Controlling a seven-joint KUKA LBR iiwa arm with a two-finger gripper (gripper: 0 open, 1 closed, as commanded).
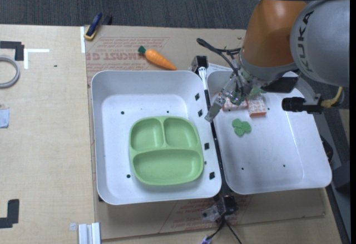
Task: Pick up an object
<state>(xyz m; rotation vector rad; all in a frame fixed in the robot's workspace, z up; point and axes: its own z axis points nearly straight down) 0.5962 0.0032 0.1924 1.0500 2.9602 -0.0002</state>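
Note:
My gripper (218, 107) hangs low over the upper left corner of the right bin (289, 173), close to the wall shared by the two bins. A small green toy (241, 127) lies on the bin floor just below and to the right of it. A small red and white packet (256, 107) sits to the right of the gripper, partly under the wrist. Neither object appears to be in the gripper's hold.
The left bin (111, 126) holds a green divided plate (166, 150). An orange toy carrot (157, 58) lies on the cardboard behind the left bin. The arm's orange band (270, 26) covers the right bin's back edge. A cable (219, 51) loops behind the gripper.

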